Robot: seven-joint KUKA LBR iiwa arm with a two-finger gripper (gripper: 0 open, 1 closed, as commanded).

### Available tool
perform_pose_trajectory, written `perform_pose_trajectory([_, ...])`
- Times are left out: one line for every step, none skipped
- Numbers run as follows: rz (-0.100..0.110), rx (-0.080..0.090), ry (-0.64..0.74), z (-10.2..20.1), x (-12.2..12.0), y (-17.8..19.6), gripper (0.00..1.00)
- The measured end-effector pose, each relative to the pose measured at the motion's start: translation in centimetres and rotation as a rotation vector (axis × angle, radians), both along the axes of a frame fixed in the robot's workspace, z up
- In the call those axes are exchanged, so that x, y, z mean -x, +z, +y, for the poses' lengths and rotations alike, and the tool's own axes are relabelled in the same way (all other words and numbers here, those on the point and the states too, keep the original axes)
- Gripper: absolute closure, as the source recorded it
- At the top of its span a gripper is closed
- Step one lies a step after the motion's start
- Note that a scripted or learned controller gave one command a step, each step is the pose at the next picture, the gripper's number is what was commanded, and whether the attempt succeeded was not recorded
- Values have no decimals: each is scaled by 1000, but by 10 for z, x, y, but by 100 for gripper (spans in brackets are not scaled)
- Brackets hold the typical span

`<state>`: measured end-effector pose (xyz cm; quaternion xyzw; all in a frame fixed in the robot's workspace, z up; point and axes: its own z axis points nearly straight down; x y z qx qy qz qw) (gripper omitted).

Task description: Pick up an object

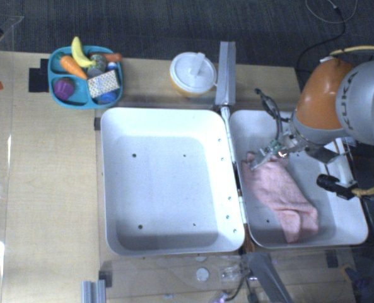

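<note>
Cloth (276, 193), pale pink and soft-looking, lies crumpled in the right bin (338, 235), reaching from near the bin's upper left part down toward its lower middle. Its surface shows loose folds, and its lower end bunches into a thicker lump close to the bin's near wall. The upper end of the cloth narrows to a corner that sits right at the pincer (264, 159).

The pincer hangs low over that upper corner, at the end of the grey arm (363, 100) with its orange band, which comes in from the right side of the view. Small metal parts and thin cables crowd the tip, and whether the pincer is wide, narrow, or gripping the cloth cannot be told from this angle. The tip looks to be touching or just above the fabric's edge.

The left bin (168, 182) is white and shallow, set just beside the right one, the two sharing a narrow seam. Beyond the bins on the wooden tabletop (41, 188) stands a round white lidded cup (193, 73), and farther left a blue divided tray (84, 76) holds toy food, among it a yellow banana (79, 52) and an orange carrot (72, 65).
</note>
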<state>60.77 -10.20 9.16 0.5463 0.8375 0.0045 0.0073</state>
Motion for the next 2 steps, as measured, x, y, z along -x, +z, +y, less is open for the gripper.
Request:
perform_pose_trajectory([-9, -2, 2, 2, -3, 13, 100])
perform_pose_trajectory([5, -1, -134, 13, -50, 120, 100])
